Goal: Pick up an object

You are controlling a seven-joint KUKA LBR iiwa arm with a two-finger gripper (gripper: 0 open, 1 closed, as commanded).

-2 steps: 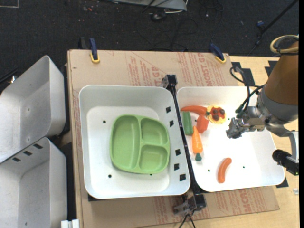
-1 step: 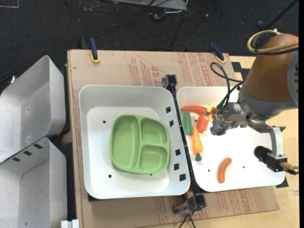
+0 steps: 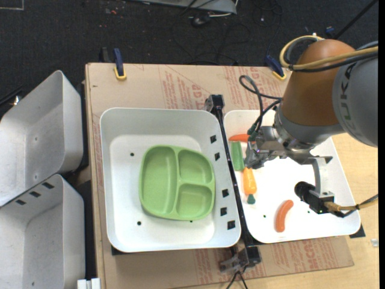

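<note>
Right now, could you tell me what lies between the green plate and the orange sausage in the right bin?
In the camera view, the carrot lies between the green plate and the sausage, past the black divider where the bins meet.

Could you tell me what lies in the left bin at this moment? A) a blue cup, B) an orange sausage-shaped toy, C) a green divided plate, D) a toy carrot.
C: the green divided plate lies flat in the middle of the left bin, while the sausage-shaped toy and the toy carrot lie in the right bin.
</note>
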